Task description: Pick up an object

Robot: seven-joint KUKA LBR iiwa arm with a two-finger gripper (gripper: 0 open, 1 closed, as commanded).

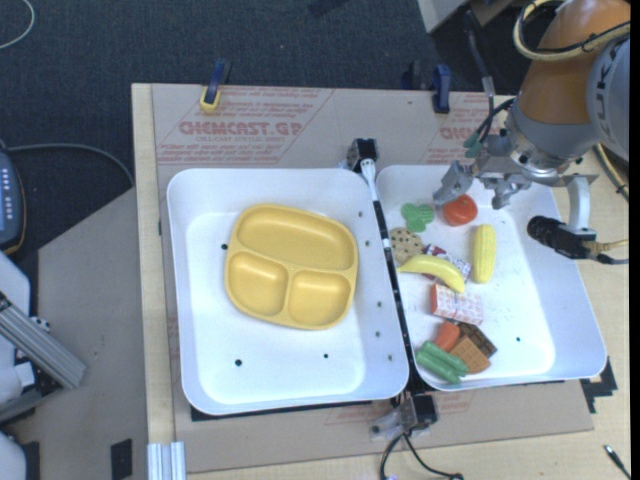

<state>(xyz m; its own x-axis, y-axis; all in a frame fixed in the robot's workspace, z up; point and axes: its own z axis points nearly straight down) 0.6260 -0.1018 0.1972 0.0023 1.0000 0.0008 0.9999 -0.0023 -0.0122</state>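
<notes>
Fingers (455, 183) spread over tomato (460, 210), right bin (560, 318).

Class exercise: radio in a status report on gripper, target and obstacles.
Gripper open, above right bin's far end. Red tomato just below, not held. Corn cob and green piece close alongside.

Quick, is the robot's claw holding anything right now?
Claw: open, holding nothing, hanging just above the red tomato in the right bin.
</notes>
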